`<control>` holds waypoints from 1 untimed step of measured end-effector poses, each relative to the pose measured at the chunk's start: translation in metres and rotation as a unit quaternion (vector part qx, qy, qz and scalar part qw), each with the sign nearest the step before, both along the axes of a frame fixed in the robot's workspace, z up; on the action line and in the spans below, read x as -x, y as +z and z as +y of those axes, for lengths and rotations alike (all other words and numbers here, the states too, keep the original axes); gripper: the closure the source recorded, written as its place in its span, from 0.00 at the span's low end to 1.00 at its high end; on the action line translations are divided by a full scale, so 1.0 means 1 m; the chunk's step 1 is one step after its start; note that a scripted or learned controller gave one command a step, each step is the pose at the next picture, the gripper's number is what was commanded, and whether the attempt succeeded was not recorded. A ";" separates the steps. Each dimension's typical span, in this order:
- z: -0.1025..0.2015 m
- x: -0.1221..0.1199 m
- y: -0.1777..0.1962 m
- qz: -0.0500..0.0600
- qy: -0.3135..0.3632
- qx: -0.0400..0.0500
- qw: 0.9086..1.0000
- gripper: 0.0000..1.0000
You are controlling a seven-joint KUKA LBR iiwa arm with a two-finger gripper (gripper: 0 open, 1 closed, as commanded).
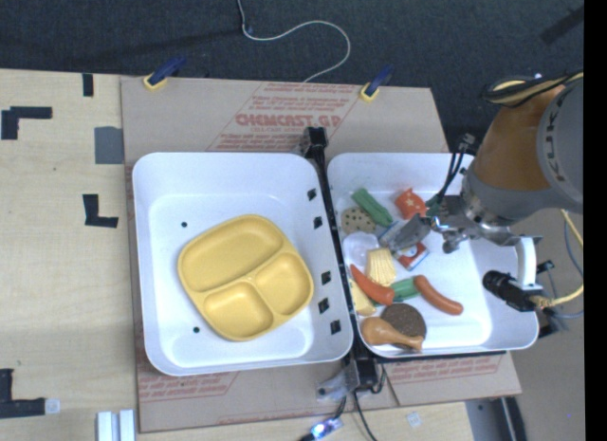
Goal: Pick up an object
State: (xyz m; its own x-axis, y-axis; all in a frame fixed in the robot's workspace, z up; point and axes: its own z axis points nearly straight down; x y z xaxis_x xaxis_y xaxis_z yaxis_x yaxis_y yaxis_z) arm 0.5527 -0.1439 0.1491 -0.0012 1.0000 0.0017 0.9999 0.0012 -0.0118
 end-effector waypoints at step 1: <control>-0.009 0.001 -0.050 -0.002 -0.001 0.000 1.000 0.00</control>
State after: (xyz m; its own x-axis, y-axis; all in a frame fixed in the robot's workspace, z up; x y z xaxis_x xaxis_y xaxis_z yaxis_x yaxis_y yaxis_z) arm 0.5521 -0.1529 0.0989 0.0009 1.0000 0.0010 1.0000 -0.0009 -0.0078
